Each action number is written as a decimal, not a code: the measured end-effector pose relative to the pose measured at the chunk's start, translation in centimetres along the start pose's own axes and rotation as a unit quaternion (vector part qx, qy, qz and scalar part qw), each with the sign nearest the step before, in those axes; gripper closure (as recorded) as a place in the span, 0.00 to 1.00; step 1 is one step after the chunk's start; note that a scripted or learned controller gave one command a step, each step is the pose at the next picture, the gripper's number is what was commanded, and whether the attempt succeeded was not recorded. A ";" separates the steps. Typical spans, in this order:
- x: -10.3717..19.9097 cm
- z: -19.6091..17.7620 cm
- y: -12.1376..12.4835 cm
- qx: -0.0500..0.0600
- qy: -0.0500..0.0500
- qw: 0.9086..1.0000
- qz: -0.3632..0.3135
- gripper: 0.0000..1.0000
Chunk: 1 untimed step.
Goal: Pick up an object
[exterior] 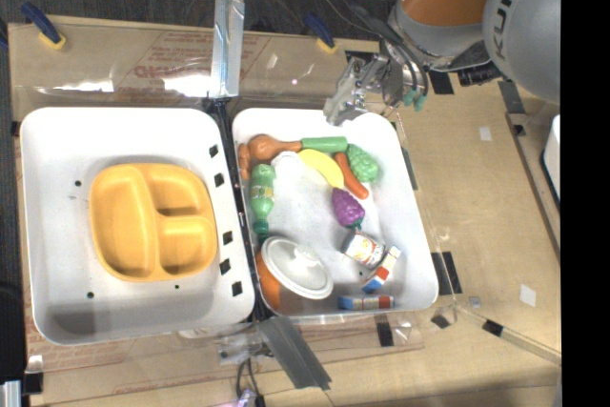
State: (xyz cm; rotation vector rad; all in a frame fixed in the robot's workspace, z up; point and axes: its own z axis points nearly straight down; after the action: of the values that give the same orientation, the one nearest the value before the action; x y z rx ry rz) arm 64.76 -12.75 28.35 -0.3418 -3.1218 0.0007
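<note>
The hand (pixel 362 95) hovers above the far rim of the right bin (pixel 416 224); whether it is wide or narrow cannot be told. The purple toy (pixel 348 208) lies mid-bin beside the banana (pixel 322 169). It is probably light, hard plastic, slick and rounded: grip across its narrow middle.

A tan bench (pixel 477 205) is seen; two white bins are set on it side by side. The left bin (pixel 48 205) and right bin (pixel 415 214) are touching.
</note>
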 end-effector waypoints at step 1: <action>-0.8 0.0 -5.6 0.001 -0.003 0.984 -0.177 1.00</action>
State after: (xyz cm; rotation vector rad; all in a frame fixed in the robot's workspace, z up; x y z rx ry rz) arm 64.33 -18.44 28.35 0.2174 -3.1392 0.0051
